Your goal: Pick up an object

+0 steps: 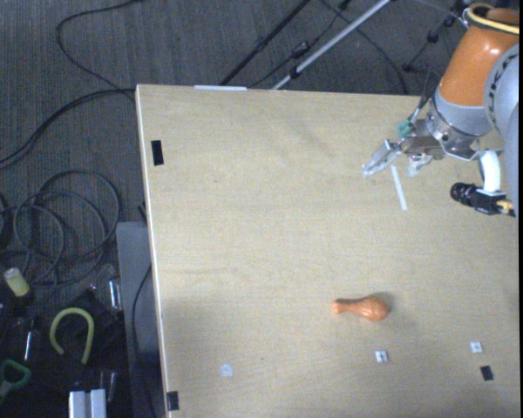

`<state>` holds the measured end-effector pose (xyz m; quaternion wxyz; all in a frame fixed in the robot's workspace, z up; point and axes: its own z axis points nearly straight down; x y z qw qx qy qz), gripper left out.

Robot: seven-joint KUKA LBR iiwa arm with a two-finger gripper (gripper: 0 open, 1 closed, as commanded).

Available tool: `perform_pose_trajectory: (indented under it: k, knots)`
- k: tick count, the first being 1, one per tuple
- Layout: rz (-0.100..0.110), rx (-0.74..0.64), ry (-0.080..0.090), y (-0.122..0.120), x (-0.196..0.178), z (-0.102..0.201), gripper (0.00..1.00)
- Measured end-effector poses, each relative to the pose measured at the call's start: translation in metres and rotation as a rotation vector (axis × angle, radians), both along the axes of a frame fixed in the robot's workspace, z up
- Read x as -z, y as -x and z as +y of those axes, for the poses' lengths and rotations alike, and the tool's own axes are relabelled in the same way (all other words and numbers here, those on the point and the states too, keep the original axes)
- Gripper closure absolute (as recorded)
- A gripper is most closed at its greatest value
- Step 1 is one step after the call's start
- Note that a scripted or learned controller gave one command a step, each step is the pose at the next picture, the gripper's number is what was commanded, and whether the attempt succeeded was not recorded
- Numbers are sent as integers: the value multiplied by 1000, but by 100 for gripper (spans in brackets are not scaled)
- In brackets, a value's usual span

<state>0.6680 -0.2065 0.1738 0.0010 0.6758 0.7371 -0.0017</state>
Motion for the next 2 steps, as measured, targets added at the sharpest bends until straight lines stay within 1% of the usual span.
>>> perform_pose_trajectory:
  k: [1,2]
  knots:
    - [1,-184,-1,0,61,-11,0]
    - [0,-372,-1,-1,75,-16,0]
